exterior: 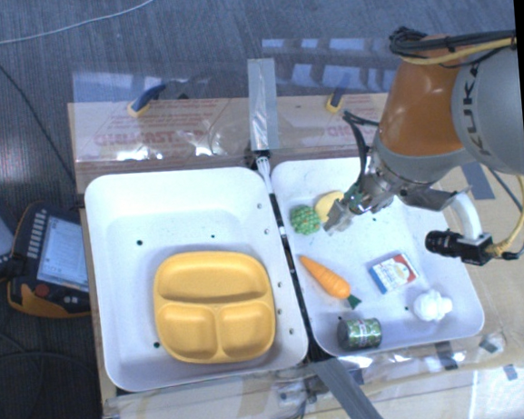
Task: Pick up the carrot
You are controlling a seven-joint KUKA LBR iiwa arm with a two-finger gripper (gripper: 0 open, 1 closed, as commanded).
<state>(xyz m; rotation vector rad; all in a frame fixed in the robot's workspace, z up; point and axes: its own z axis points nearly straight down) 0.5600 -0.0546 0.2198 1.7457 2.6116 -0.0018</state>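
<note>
Lying in the right bin [454, 324], near its left wall: carrot [325, 276], orange, tapered, slanting from upper left down to a small green stub at lower right, apart from the green can [359, 333] below it

Hovering up-right of it, close to the green broccoli-like piece [305, 218] and a yellow item [328, 202]: pincer [340, 217], gripping nothing visible; opening impossible to judge from here

Probably handling as light, stiff, smooth plastic, likely rolling or slipping; closing across the thicker middle, jaws set square to its long axis, looking safest
</note>
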